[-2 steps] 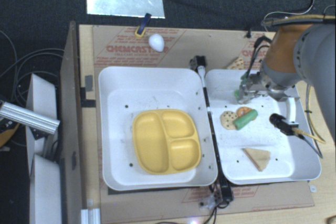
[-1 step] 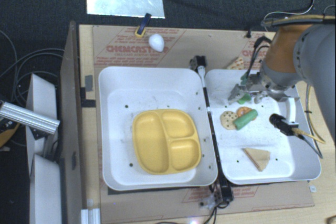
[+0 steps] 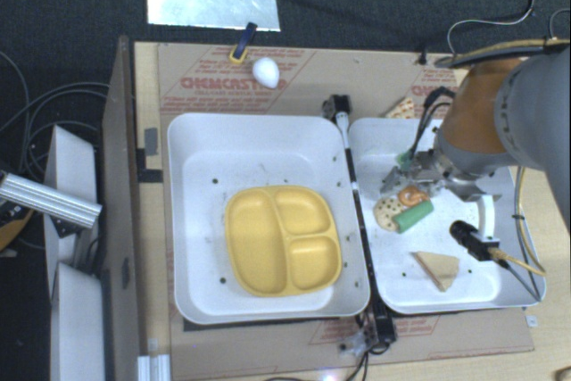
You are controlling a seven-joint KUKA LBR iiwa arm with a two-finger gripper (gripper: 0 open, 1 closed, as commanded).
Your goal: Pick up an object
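Observation:
In the right bin (image 3: pixel 508 290) a green cylinder (image 3: pixel 413 215) lies next to a round tan cookie (image 3: pixel 386 211). A small orange ring (image 3: pixel 412 196) sits just above them. A tan wedge (image 3: pixel 437 269) rests near the bin's front. My gripper (image 3: pixel 406 181) hangs low over the bin's left part, right above the orange ring and the green cylinder. The wrist hides whatever lies directly under it, and nothing visibly hangs from the gripper.
The left bin (image 3: pixel 196 156) holds a yellow divided plate (image 3: pixel 283 239). Behind the bins on the cardboard lie a white egg (image 3: pixel 266 71), a small yellow-and-black item (image 3: pixel 242 44) and a speckled flat piece (image 3: pixel 403 109). The grey arm (image 3: pixel 526 116) comes in from the right.

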